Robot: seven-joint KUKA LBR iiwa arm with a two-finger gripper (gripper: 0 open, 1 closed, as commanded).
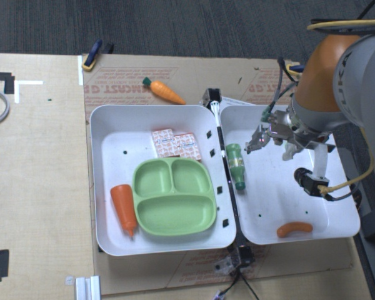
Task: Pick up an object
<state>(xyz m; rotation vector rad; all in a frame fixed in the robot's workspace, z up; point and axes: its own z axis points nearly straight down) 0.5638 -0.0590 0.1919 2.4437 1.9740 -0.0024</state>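
Note:
A green bottle (235,165) lies in the right bin (337,199) along its left wall. An orange sausage-shaped piece (294,229) rests near that bin's front edge. My gripper (259,140) hangs over the upper middle of the right bin, just right of and above the green bottle, with nothing visibly held. The left bin (103,167) holds a green divided plate (174,196), an orange bottle (124,210) by its left wall, and a small pink-and-white box (174,143) at the back.
A toy carrot (164,91) lies on the cardboard behind the bins. A blue clamp (92,54) sits at the cardboard's back left corner. The grey arm with its orange band (322,67) and cables covers the right bin's back right part.

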